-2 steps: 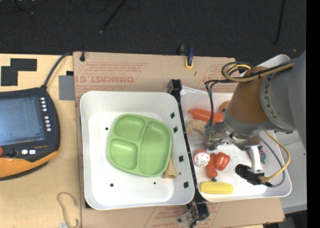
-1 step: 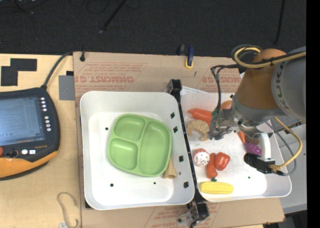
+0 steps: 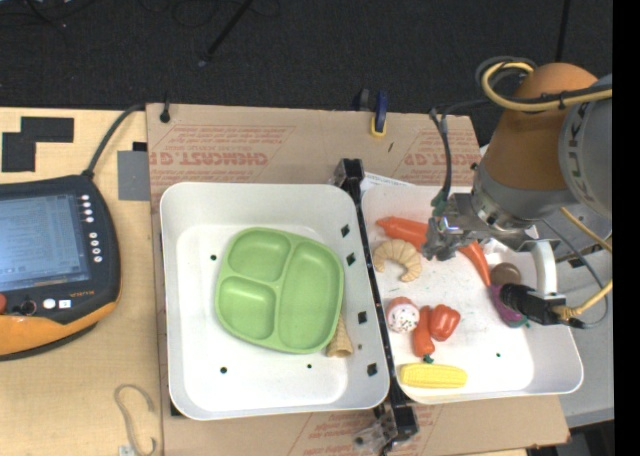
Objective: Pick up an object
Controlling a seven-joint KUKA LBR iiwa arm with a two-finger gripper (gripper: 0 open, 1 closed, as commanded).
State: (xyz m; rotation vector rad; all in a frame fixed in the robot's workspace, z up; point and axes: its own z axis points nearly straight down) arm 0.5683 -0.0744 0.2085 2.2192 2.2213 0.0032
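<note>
Arm [image 3: 545, 159] reaches in from the right. Gripper [image 3: 445, 236] is low over the upper part of the right bin [image 3: 556, 369]. Whether it is spread or pressed together cannot be told, and nothing is seen held in it.

Nearest things to the gripper:
- Carrot [image 3: 400, 228] lies just to its left, with the near end at or under the gripper. Contact cannot be judged.
- Croissant [image 3: 398, 260] sits just below and left of the gripper, right beside the carrot.
- Red-orange stick [image 3: 478, 262] lies just to its right and slightly below, slanting down.
- Brown lump [image 3: 505, 274] lies a little beyond the stick.

Further below the gripper:
- White and pink ball [image 3: 403, 317].
- Red pepper [image 3: 437, 324] is just beside the ball, on its right.
- Corn cob [image 3: 432, 376] lies well below the gripper, along the bin's front wall.

Well to the gripper's left, across the divider, is the left bin [image 3: 172, 294]. It holds a green divided plate [image 3: 280, 289]. A tan cone [image 3: 341, 337] leans at the plate's lower right edge.

Both bins rest on cardboard [image 3: 250, 154]. A control tablet [image 3: 50, 254] lies far left of the gripper.
</note>
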